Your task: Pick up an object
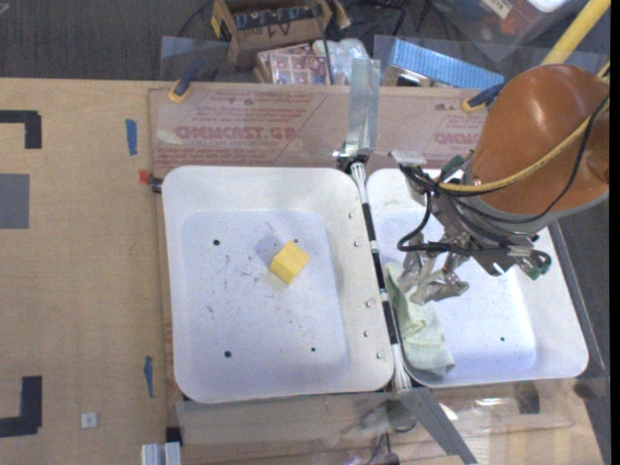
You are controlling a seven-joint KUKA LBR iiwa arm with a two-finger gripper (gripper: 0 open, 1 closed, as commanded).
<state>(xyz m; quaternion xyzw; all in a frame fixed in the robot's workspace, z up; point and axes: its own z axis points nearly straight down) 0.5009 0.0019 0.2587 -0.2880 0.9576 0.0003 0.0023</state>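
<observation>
A small yellow block (289, 262) lies near the middle of the left bin (194, 211). A pale green, crumpled cloth-like object (423, 342) lies along the left wall of the right bin (552, 347), reaching toward its front corner. My gripper (433, 284) hangs low over the right bin's left side, right above the upper end of the pale green object. The arm's orange band (538, 134) and cables hide the back of that bin.
A cardboard sheet (252, 134) lies behind both bins, with a metal bracket (360, 114) standing at the divide between them. Boxes and clutter sit beyond the bench's far edge. Wooden bench surface (77, 260) stretches to the left of the bins.
</observation>
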